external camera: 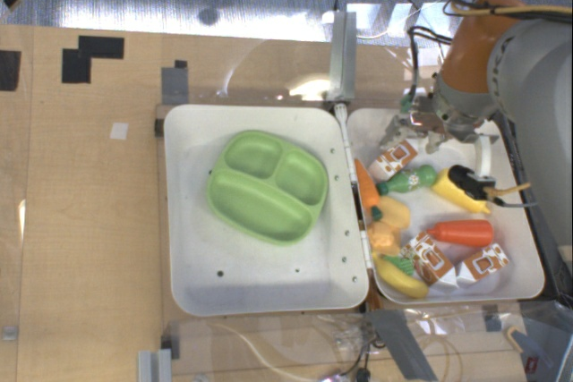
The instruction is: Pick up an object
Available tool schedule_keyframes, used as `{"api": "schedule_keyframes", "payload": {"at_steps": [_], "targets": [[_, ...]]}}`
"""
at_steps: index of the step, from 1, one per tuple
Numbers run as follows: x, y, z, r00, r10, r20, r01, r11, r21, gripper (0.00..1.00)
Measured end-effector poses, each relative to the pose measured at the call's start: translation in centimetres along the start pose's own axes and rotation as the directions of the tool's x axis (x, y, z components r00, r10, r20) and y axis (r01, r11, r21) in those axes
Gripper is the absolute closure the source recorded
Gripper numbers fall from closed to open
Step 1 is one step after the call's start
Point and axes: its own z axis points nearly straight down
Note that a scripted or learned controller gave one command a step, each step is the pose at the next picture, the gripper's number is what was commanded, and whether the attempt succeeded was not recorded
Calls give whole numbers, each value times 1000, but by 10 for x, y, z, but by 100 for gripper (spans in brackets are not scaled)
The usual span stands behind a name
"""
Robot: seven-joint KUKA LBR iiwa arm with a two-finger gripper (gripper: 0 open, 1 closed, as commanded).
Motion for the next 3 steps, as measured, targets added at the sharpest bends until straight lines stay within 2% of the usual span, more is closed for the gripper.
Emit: {"api": "schedule_keyframes", "payload": {"at_steps": [1,2,3], "targets": [[7,-20,19,999,42,1,-42,999,-8,0],[8,-17,10,999,40,-1,-40,999,-10,100],[63,-59,-80,998,-58,0,58,998,-4,100]]}}
